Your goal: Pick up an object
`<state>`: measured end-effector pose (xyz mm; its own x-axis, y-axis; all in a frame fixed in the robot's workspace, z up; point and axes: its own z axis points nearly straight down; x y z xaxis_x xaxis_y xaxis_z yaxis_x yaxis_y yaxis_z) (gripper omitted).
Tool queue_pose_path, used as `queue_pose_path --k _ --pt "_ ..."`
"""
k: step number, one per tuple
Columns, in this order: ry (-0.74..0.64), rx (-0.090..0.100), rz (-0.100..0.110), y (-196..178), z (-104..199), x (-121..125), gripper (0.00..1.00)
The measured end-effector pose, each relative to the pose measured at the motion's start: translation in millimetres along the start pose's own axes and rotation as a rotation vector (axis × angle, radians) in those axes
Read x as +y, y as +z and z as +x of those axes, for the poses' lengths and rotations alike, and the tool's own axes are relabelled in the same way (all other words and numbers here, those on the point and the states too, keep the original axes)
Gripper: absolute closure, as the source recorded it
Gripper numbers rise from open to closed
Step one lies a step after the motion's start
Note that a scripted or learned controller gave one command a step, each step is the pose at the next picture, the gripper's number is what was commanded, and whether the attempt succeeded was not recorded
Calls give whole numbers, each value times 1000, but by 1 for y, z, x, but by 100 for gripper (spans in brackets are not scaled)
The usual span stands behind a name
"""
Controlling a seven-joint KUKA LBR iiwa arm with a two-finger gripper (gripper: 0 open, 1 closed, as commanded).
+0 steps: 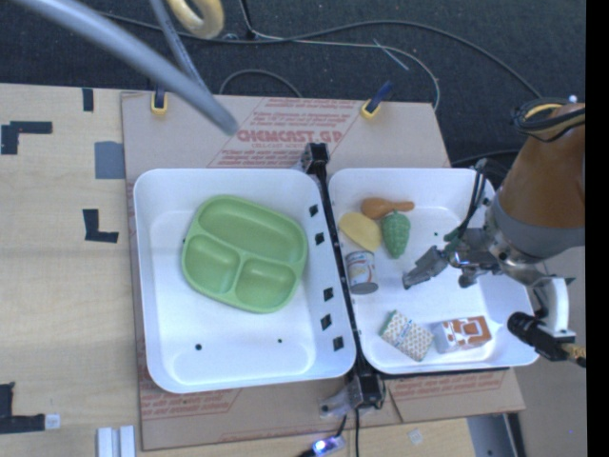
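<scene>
- The gripper (425,268) hangs over the middle of the right bin (430,185), its dark fingers (420,273) pointing left toward the bin divider; whether they are open or closed cannot be told from this slanted view, and nothing shows between them.
- The grey arm (533,227) with its orange band reaches in from the right, covering the bin's right wall.
- Just left of the fingers, a small tin can (361,271) stands near the divider, apart from the fingertips.
- Above the can lie three pieces close together: a yellow piece (360,230), a green strawberry-shaped piece (395,233) touching or just beside it, and an orange carrot-like piece (385,207) across the top of both.
- Below the fingers, near the bin's front wall, rest a patterned white packet (406,336), tilted, and just beside it on the right a flat orange-and-white box (462,333).
- The left bin (228,367) holds a green divided plate (246,252), lying flat toward its upper middle, with three compartments.
- Both bins sit side by side on a sheet of brown cardboard (285,133) with red lettering, which lies on the pale wooden tabletop (57,284).
- Black cables (314,41) run across the dark floor behind the tabletop.
</scene>
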<state>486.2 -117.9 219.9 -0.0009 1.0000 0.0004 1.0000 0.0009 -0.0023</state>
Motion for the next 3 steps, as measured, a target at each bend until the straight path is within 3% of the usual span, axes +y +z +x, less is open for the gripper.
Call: queue_pose_path --k 2,3 --pt "0 1 5 113 11 5 0" --pt "0 -1 0 136 11 5 0"
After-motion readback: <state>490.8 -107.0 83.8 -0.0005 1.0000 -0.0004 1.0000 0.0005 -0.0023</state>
